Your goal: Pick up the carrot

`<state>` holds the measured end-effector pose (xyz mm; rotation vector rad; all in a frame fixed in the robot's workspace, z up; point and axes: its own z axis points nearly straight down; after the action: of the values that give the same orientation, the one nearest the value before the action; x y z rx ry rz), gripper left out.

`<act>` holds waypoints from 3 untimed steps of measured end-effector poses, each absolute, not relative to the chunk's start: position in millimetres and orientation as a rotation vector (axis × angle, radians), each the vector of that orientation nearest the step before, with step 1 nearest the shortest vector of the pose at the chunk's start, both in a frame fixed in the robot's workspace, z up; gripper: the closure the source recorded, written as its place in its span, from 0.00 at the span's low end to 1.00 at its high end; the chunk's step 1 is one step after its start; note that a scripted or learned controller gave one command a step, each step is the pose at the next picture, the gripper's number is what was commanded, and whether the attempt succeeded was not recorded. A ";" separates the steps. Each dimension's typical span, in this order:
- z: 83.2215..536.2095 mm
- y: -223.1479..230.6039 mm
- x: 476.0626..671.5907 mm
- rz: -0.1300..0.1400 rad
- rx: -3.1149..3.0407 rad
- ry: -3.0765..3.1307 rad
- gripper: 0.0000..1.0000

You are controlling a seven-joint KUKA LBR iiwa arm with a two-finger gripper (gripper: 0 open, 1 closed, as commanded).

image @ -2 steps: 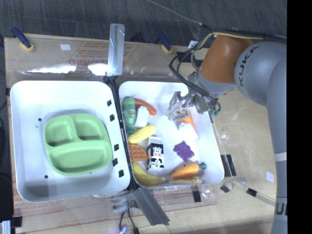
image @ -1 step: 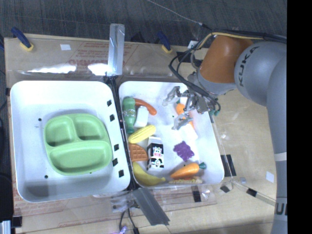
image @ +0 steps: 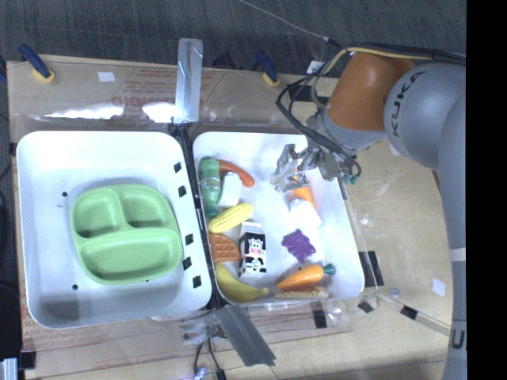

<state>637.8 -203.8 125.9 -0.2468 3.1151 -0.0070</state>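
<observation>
Claw (image: pixel 295 172) above tapered (orange) carrot (image: pixel 302 277)

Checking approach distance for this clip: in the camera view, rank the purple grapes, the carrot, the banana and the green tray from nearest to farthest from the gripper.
From the gripper, at the right bin's upper right:
1. Purple grapes, below it, mid-bin.
2. Carrot, lower still, near the bin's bottom wall.
3. Banana, bottom-left corner of that bin.
4. Green tray, over in the left bin.
</observation>
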 end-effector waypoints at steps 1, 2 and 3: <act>125.6 -203.5 637.8 -0.007 -0.249 3.115 0.00; 92.5 -210.2 640.0 -0.001 -0.108 3.137 0.00; 105.2 -209.0 642.8 -0.006 -0.116 3.125 1.00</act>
<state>642.8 -209.0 105.2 -0.1159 3.1254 -0.0065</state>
